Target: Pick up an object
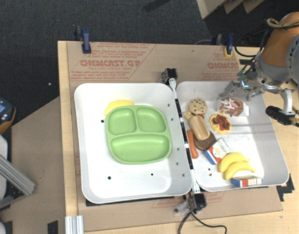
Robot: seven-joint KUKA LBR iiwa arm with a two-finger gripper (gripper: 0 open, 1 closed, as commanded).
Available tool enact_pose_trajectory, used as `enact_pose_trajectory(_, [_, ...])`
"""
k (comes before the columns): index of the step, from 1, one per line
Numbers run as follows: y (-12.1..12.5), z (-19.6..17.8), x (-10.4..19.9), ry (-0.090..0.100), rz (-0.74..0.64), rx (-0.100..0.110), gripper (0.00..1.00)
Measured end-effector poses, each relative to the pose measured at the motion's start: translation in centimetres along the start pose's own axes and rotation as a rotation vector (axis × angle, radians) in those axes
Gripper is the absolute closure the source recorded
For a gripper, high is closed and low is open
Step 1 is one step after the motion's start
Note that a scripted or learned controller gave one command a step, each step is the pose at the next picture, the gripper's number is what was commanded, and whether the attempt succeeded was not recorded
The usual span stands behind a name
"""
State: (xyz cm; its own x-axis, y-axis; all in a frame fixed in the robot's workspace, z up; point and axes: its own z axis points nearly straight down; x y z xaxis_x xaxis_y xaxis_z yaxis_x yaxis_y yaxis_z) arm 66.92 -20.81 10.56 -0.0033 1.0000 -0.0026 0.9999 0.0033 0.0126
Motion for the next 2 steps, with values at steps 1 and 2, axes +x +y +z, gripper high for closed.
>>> enact_pose_trajectory(1, [-0.5, 0.7, 0.6, -0.004, 0.003, -0.014, 0.00])
enact_pose_trajectory(2, [-2.5, 0.6, -1.2, 0.007, 0.001, -0.022, 0.00])
